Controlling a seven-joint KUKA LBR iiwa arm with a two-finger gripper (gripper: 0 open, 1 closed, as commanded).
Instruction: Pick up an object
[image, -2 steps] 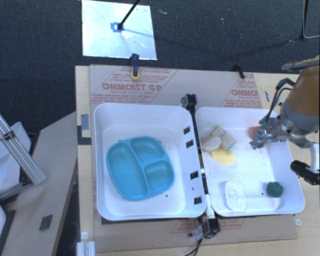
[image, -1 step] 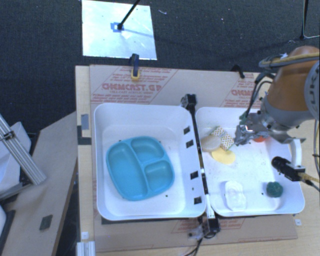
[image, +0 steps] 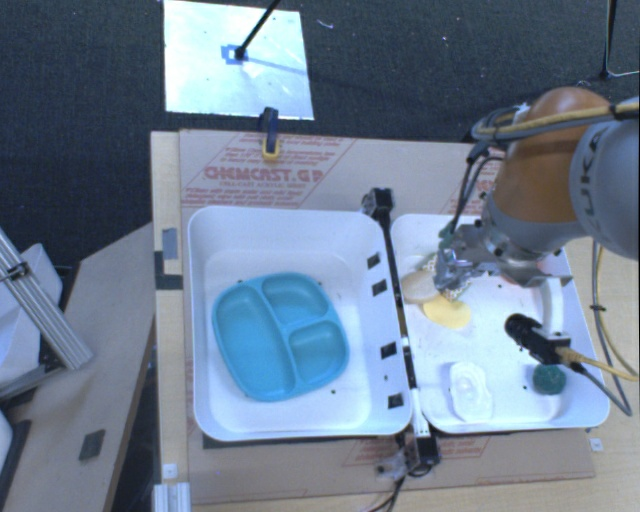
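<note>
Gripper (image: 452, 272) low over a yellow piece (image: 447, 314) in the right bin (image: 500, 350).

The yellow piece is flat, rounded and smooth, and lies near the bin's left wall, touching a paler tan piece (image: 416, 287) beside it. The gripper sits just above the two, and whether it grips anything cannot be told. Nearer the front lie a lumpy white piece (image: 469, 390) and, well to its right, a rough teal ball (image: 548, 378). The left bin (image: 280, 240) is glossy white plastic and holds a blue plate (image: 280, 335) with three compartments. Both bins rest on a brown printed board (image: 270, 172) over dark carpet (image: 80, 100), with a shiny metal sheet (image: 238, 60) lying beyond it. The grey and orange arm (image: 560, 160) comes in from the right.
</note>
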